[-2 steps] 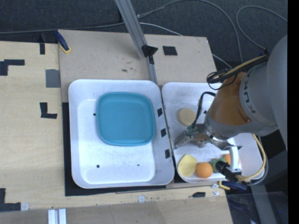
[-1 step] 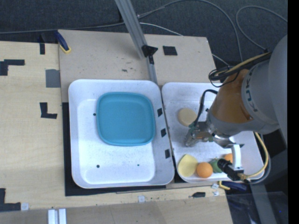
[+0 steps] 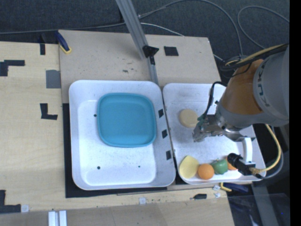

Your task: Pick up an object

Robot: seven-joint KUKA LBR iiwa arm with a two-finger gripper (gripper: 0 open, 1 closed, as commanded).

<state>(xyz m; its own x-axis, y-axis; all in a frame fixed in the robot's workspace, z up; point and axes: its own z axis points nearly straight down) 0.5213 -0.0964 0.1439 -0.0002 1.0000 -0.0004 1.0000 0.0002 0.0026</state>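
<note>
In the right bin [image 3: 188, 95] lie a pale beige round piece [image 3: 187, 117], a yellow wedge [image 3: 188, 165], an orange ball [image 3: 205, 172] and a green piece [image 3: 219, 166] with something orange beside it [image 3: 232, 164]. My gripper [image 3: 200, 132] hangs low over the bin's middle, just right of and below the beige piece. Nothing shows between its fingers. The yellow wedge, orange ball and green piece sit along the bin's front edge, below the gripper.
The left bin [image 3: 84, 173] holds a blue square plate [image 3: 126, 119]. A metal pole [image 3: 136, 27] slants from the top down to the bins' shared wall. Cables run at the right and behind the bench.
</note>
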